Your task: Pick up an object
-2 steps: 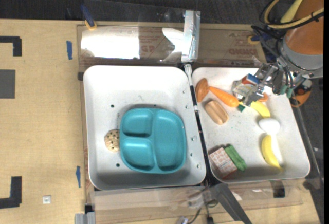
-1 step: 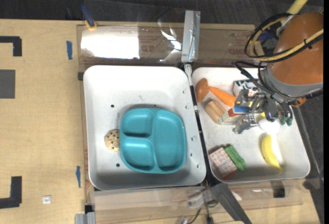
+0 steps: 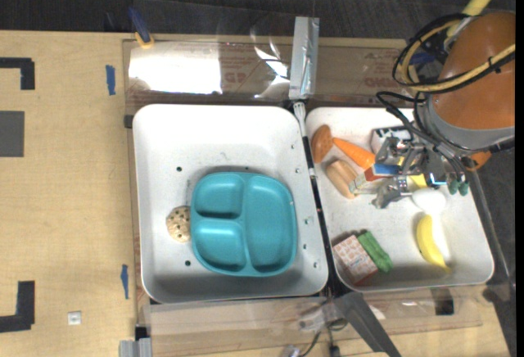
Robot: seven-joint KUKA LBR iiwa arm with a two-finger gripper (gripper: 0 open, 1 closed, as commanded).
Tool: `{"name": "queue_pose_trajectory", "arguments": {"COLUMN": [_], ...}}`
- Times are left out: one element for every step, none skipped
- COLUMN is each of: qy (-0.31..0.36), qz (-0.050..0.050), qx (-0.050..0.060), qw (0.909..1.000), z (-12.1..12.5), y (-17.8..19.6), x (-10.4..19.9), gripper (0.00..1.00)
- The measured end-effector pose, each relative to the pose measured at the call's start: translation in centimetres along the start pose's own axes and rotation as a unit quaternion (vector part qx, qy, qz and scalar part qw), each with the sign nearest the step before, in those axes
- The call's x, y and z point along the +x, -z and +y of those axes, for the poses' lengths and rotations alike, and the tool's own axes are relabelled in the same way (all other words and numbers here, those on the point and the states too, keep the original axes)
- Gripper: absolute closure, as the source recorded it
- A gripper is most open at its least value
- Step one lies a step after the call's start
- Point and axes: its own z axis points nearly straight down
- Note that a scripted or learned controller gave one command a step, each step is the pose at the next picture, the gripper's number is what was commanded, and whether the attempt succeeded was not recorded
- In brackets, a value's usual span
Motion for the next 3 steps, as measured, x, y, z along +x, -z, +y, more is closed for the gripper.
{"name": "queue_pose_trajectory", "arguments": {"qy": [0.436, 0.325, 0.448], "qz": [0.002, 0.000, 0.000], "qx": [-0.001, 0.000, -0.001], "qw": [0.9000, 0.9456, 0.8939], "z": [1.8, 6.0, 8.6], "y": [-4.7, -1.0, 4.0], "x": [-5.0, -6.1, -7.2], "gripper": [1.00, 1.00, 1.00]}}
